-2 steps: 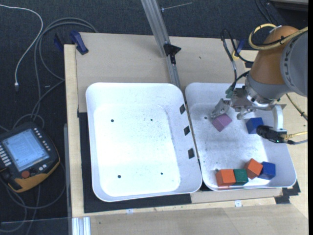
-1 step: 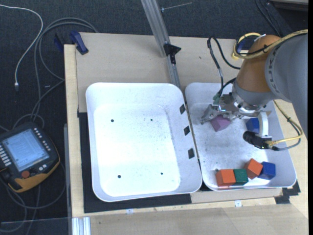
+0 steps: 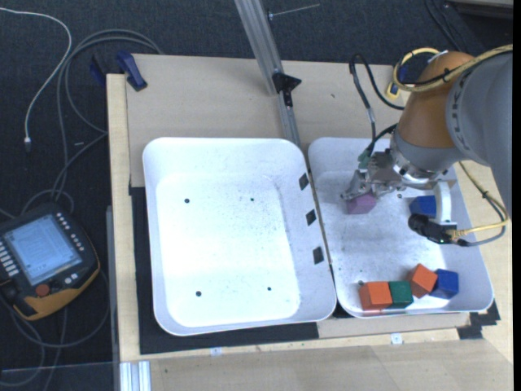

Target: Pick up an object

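My gripper [image 3: 359, 190] hangs low over the upper left part of the right bin [image 3: 366, 247], reaching in from the right. A small purple block [image 3: 362, 204] lies right beneath its tip, partly covered by it; I cannot see whether it is touching or gripped. A blue block [image 3: 422, 206] sits just to the right of the gripper, under the wrist. Along the bin's front edge lie an orange block [image 3: 375, 294], a green block [image 3: 400, 292], a second orange block [image 3: 423, 278] and another blue block [image 3: 446, 282].
The left bin [image 3: 220, 149] stands beside the right one, its floor only speckled. A metal post [image 3: 260, 35] rises behind the bins. Cables trail from the arm over the right bin's far right side. A teach pendant [image 3: 41, 255] lies on the floor at the left.
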You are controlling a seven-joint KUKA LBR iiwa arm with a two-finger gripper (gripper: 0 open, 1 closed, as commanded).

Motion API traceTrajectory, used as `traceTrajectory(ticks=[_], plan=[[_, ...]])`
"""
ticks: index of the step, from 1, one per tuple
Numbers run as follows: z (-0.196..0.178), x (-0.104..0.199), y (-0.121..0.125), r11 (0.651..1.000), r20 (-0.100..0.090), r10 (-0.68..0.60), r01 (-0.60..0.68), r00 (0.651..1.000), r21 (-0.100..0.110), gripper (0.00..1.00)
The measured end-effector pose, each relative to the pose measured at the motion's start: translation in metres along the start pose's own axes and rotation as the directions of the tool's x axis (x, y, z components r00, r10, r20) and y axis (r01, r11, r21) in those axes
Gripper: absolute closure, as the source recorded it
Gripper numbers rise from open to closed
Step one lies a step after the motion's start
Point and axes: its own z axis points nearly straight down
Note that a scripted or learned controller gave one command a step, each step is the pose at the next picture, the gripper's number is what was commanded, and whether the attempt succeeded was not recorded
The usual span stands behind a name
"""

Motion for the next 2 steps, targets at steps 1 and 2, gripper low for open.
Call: traceTrajectory(ticks=[1,2], plan=[[-0.094,0.079,0.004,1.000,-0.001,-0.007,0.007,1.000,-0.010,1.00],[-0.088,0.132,-0.060,1.000,-0.002,-0.005,0.005,1.000,0.007,1.00]])
